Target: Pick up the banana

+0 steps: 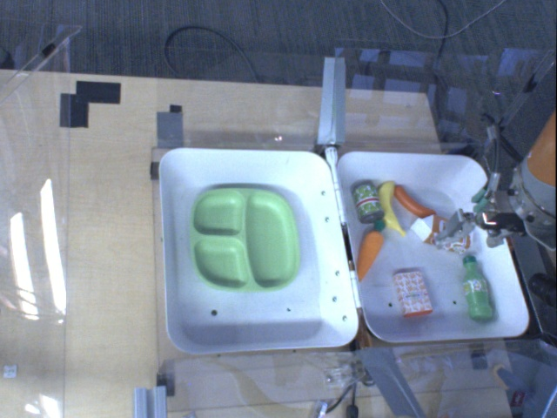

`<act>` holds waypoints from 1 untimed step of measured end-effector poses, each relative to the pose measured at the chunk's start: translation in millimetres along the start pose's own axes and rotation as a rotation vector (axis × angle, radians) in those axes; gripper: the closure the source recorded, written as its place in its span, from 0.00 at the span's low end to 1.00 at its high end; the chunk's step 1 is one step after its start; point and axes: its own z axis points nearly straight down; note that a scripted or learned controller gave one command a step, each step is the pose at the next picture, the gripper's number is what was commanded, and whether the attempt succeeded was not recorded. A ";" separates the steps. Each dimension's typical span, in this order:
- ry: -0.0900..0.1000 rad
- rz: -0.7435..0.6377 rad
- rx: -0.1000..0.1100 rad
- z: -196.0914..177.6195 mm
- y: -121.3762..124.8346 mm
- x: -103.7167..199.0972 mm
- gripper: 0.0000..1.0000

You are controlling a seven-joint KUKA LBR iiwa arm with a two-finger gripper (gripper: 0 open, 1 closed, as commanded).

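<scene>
I reach in from three o'clock, my gripper [490, 218] hanging over the three-o'clock rim of the right bin [448, 165]. Whether it is clenched or released I cannot tell. The banana [391, 207] lies well apart from me, toward ten o'clock in that bin, running roughly from twelve to six. A small green can [366, 201] sits just beside it at nine o'clock, and an orange sausage-like piece [413, 203] lies just beside it at three. A carrot [370, 252] points down at the banana's six o'clock, near its lower tip. Near my gripper, at nine o'clock from it, lies a crumpled wrapper [448, 232]. A green bottle [475, 291] rests at five o'clock in the bin, a small patterned box [412, 292] at six. The left bin [174, 233] holds a green divided tray [246, 238].
</scene>
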 end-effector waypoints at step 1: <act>0.000 -0.242 -0.002 123.5 59.9 -0.6 0.00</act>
